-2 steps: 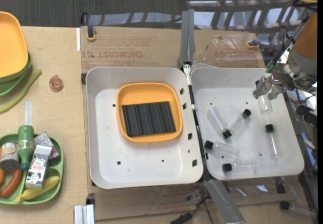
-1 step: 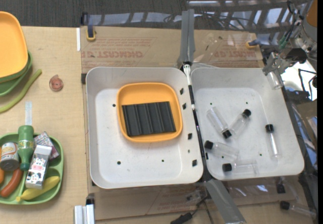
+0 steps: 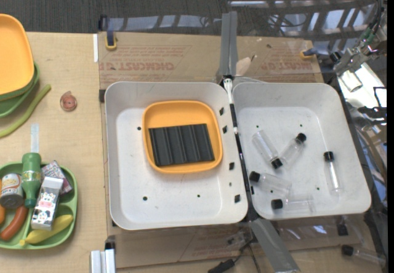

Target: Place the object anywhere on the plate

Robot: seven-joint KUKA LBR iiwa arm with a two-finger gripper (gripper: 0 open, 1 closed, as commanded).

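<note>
In the right white bin (image 3: 348, 136), clear plastic vials with black caps (image 3: 277, 154) are scattered; the orange plate (image 3: 182, 110) is seen left. Jaws' state cannot be told. A vial must be grasped next, judged.

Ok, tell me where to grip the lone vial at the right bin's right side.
Grip the vial mid-body from straight above, fingers closing across its narrow width. It lies flat, nearly parallel to the bin side, black cap at its far end, apart from the other vials.

Smooth orange plastic plate (image 3: 182, 118) bears a matt dark ribbed slab (image 3: 182, 144); clear glossy vials (image 3: 266, 146) nearby.
</note>
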